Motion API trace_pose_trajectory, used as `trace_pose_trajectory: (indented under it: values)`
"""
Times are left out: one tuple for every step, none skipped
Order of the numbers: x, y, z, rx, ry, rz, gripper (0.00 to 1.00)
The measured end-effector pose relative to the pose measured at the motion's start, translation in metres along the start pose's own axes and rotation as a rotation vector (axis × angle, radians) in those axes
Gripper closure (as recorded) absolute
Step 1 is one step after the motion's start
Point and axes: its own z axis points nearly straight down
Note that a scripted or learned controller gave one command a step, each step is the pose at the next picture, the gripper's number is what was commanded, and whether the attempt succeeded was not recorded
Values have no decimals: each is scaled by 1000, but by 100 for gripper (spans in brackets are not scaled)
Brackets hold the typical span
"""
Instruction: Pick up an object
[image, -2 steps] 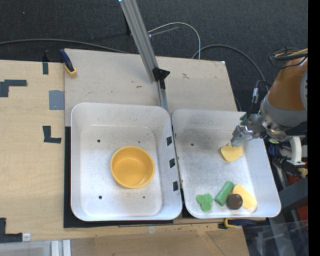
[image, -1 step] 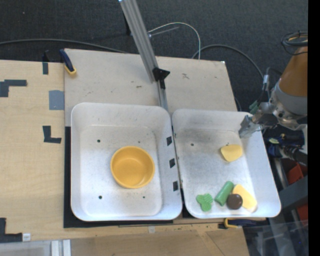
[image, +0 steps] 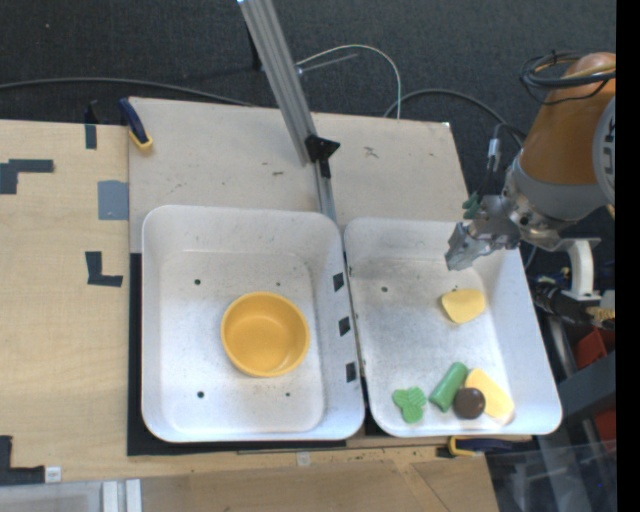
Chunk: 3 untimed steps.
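The right bin (image: 400, 330) holds a pale yellow wedge (image: 463, 306) near its right wall. At its front lie a green leafy piece (image: 409, 403), a green cylinder (image: 448, 386), a brown ball (image: 468, 403) and a yellow piece (image: 492, 393), all close together. My gripper (image: 466, 246) hangs over the back right of this bin, a little behind the wedge. Nothing shows between its fingers. The left bin (image: 180, 260) holds a yellow bowl (image: 264, 333), upright near its middle.
A slanted metal pole (image: 290, 90) runs down to the gap between the bins at the back. A blue and yellow clamp (image: 135, 124) sits at the bench's back left corner. Cables trail behind the right bin.
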Motion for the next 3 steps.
trace_pose_trajectory:
  values:
    - [50,9,-4,1,0,0,100]
    - [104,19,15,4,-1,0,100]
    - [161,28,29,3,-1,0,100]
